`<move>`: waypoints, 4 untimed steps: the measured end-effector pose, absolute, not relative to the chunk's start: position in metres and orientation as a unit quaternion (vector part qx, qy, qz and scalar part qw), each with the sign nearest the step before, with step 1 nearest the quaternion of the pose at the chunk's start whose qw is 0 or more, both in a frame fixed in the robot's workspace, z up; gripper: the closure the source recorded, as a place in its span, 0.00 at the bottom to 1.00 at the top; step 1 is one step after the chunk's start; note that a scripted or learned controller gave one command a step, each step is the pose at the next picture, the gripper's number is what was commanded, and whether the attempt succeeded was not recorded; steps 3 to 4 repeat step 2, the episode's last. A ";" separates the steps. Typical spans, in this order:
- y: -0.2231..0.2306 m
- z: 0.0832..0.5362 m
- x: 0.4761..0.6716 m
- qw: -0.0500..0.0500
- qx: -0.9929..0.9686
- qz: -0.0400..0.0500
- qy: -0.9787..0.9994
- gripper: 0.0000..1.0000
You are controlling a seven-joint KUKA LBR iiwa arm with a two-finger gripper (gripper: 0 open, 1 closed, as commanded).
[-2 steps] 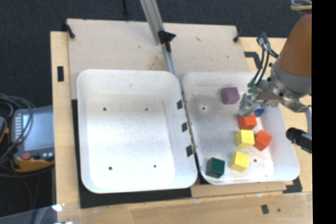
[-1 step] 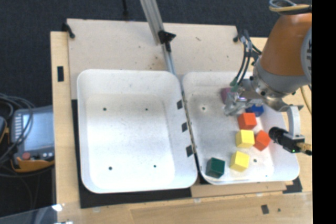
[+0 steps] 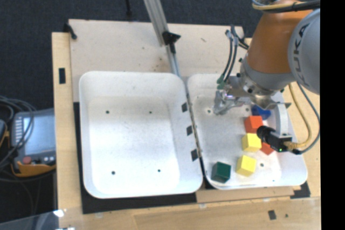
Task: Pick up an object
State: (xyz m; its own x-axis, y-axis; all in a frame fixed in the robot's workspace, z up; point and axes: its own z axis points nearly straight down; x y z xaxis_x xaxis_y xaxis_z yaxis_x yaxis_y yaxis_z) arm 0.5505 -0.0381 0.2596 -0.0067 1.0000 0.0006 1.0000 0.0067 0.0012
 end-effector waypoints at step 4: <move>0.083 0.260 0.568 0.000 0.704 0.001 0.710 1.00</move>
